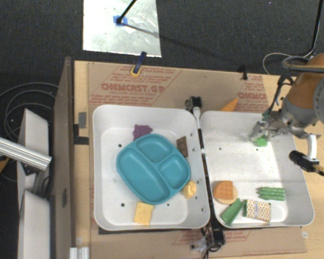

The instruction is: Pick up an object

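gripping: gripper (261,134) pinching a small green object (261,140) between its fingers, low over the right bin (240,161)
arm: arm (306,99) leaning in, wrist angled down
other objects: well below the jaws

Gripper (260,134) sits low in the right bin (302,211), far corner, at a green piece (262,140); teal tray (152,168) fills the left bin (105,151).
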Tool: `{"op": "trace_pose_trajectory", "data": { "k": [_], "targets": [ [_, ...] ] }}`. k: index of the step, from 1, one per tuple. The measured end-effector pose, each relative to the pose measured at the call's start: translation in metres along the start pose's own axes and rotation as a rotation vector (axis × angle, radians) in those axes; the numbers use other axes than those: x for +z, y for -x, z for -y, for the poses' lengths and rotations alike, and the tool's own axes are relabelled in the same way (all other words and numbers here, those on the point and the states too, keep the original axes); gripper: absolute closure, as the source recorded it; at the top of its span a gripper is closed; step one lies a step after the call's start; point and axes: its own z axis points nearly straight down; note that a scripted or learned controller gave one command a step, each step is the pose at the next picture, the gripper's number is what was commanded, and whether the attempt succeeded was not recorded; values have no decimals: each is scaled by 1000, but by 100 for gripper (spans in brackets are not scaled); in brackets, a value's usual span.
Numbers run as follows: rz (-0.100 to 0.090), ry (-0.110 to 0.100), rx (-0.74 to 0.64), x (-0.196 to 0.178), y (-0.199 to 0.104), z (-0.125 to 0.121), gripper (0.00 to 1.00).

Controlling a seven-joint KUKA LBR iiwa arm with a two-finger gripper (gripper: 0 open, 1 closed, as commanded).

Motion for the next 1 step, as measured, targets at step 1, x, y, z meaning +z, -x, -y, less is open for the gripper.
{"op": "trace_pose_trajectory", "data": {
  "k": [1],
  "targets": [
    [-3,1,-5,-86,-84,7,100]
  ]
}}
